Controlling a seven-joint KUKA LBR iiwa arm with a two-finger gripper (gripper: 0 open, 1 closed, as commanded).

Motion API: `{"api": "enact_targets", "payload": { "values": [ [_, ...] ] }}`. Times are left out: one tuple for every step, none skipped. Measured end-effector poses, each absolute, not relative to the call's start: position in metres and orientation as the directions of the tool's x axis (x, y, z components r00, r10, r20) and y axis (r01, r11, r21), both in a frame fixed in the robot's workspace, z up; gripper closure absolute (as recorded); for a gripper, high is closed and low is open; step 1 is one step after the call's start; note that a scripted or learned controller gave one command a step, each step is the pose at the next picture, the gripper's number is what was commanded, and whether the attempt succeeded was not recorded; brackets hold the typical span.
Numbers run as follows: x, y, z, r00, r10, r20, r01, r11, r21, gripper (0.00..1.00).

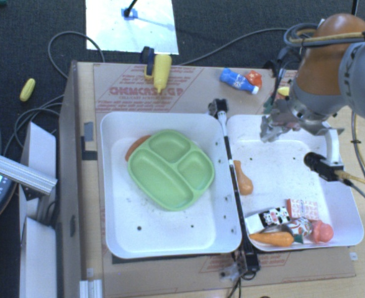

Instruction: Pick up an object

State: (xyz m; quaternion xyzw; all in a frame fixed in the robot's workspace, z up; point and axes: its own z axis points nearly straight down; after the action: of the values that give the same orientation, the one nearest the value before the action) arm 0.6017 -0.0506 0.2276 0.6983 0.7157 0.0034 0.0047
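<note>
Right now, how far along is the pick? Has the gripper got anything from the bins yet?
Nothing looks picked yet. The gripper sits over the bare far end of the right bin, with no object visible between its fingers. The candidates lie untouched: a small orange piece by the divider, a cluster of toys in the near corner, and the green divided plate in the left bin. Descent, grasp and lift all remain.

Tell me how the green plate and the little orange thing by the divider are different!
The green plate is big, flat, with three sections; the orange thing is small and pear-shaped. The plate lies in the left bin, over something orange; the orange thing lies in the right bin. Both look like plastic toys.
</note>
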Motion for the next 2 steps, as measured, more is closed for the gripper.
{"api": "enact_targets", "payload": {
  "values": [
    [0.559, -0.026, 0.214, -0.005, 1.0, 0.0, 1.0, 0.005, 0.001, 1.0],
    [0.556, 0.026, 0.232, -0.005, 1.0, 0.001, 1.0, 0.005, 0.002, 1.0]
  ]
}}
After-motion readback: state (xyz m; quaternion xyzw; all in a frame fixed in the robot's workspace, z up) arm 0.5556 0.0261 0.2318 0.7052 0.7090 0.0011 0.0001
